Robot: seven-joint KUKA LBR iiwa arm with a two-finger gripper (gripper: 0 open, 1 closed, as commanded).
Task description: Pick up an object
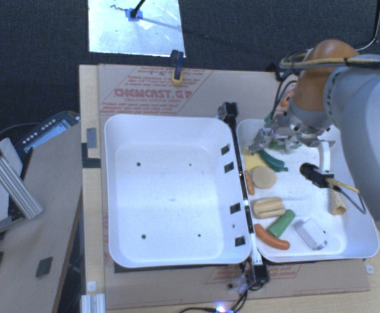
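We see a tan bench [92, 240] under two white bins, dark carpet behind, left bin [170, 188], right bin [356, 230] with toy foods, end effector [273, 137] low over a green pepper [271, 160], grip unclear to us, silver sheet [134, 18] beyond.

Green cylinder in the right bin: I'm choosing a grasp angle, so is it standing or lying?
Lying. The green cylinder rests on its side on the right bin's floor, slanted, between the bread roll and grey block.
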